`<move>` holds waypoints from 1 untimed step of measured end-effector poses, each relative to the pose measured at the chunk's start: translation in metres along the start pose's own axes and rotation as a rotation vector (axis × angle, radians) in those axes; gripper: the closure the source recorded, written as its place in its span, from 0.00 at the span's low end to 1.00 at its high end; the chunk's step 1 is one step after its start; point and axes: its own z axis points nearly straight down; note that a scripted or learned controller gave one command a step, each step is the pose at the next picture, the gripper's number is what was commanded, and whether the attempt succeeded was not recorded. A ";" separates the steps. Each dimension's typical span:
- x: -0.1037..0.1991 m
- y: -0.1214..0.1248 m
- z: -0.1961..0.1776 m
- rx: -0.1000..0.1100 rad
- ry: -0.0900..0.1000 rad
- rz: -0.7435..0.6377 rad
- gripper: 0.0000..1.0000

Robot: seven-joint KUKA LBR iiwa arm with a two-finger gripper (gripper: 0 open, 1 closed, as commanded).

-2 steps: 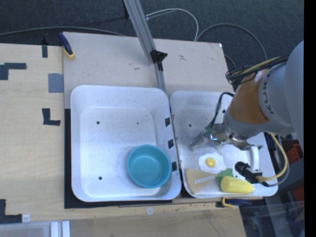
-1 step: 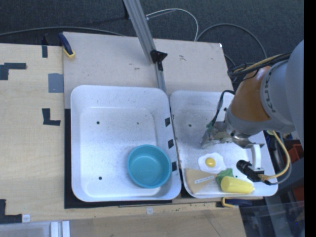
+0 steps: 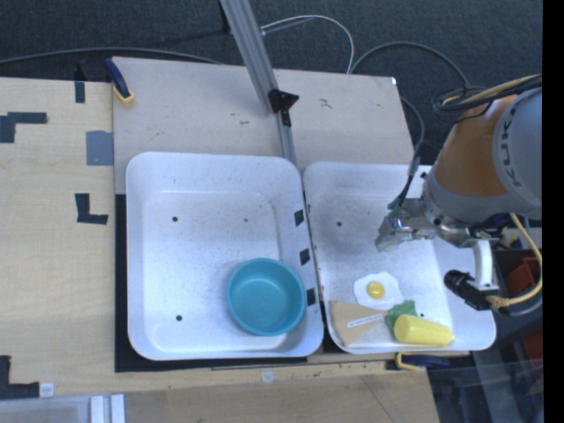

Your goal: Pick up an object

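Gripper [image 3: 394, 234] hovers low over the right white plastic bin [image 3: 352, 192], and you cannot tell its state; just below it toward the near rim lie the flat fried-egg toy [image 3: 376, 289], tan wedge [image 3: 356, 322] and yellow corn-like piece [image 3: 421, 330], likely your pick targets.

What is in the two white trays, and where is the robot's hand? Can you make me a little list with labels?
left bin: holds a blue bowl, upright, near its front right corner
right bin: holds toy food along its front edge
fried egg: flat, white with a yellow yolk
cheese wedge: pale yellow, in front of the egg
corn cob: yellow with green leaves, right of the cheese
gripper: over the right bin, behind the egg, holding nothing visible
arm: reaches in from the right
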 end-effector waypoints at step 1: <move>0.000 0.001 -0.049 0.000 0.000 -0.001 1.00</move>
